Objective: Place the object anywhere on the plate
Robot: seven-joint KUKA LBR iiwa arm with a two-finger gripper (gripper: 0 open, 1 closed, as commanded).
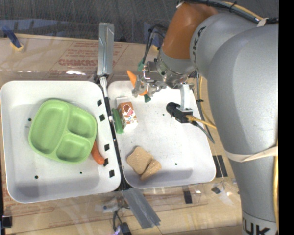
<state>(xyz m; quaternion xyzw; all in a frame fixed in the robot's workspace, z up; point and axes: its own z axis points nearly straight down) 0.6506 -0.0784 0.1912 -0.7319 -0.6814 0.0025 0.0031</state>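
A green divided plate point(62, 129) lies in the left bin point(19, 180). My gripper point(141, 83) is over the back left corner of the right bin point(196, 165). It is shut on an orange toy carrot point(132, 76), which runs slantwise between the fingers. The carrot's orange body shows on both sides of them, and its green end point(147, 98) points toward the bin's middle. Whether the carrot touches the bin floor I cannot tell.
A small printed carton point(127, 114) stands by the right bin's left wall, just in front of the gripper. Two bread slices point(143, 161) lie at that bin's front. Another orange piece point(97, 154) rests against the plate's front right rim.
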